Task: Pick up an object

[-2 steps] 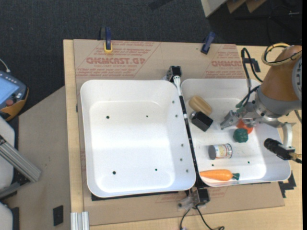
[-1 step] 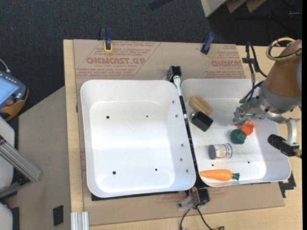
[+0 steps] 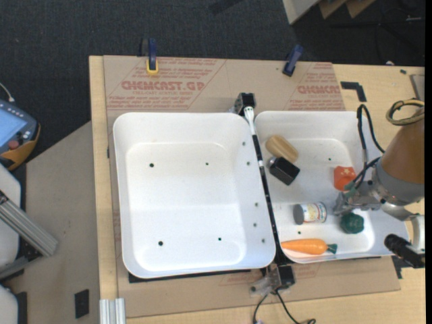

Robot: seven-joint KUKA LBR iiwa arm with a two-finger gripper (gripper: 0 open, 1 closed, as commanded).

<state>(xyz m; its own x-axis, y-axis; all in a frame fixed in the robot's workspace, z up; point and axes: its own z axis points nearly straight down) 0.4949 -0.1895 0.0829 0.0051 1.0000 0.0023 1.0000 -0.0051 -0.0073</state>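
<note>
Cardboard-topped bench (image 3: 202, 79) carried two white bins; right bin (image 3: 304, 123) held a carrot (image 3: 307, 247), small bottle (image 3: 310, 213), orange piece (image 3: 343, 176) and green ball (image 3: 352, 223). Gripper (image 3: 351, 201) hovered just above the ball at frame right, grip state unclear. Approach step; next needed descent and closing.

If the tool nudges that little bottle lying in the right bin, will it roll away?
Probably. The bottle lies on its side and looks round, so a sideways push would likely roll it across the smooth bin floor. It looks small, likely light. The carrot nearby might stop it.
</note>
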